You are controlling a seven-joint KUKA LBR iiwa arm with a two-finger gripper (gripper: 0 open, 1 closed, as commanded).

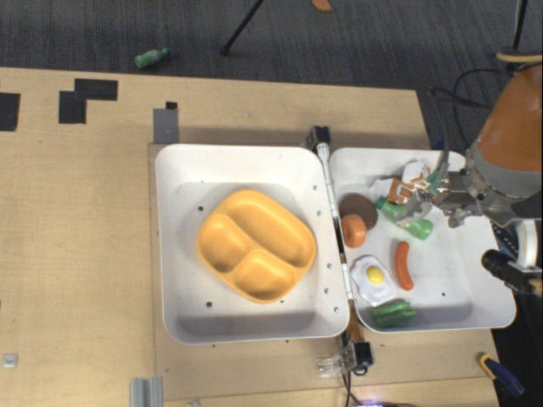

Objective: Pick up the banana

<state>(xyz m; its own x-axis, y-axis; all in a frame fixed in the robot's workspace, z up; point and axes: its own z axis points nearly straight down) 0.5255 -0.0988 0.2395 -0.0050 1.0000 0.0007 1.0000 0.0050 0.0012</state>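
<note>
While no writing is legible, the end effector hovers.

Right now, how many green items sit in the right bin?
2: a dark green vegetable at the near edge, a light green piece by the gripper. The arm may hide more.

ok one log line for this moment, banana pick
arm: over right bin | claw: above toy pile at far end | left bin: yellow divided tray | banana: not identified
</note>
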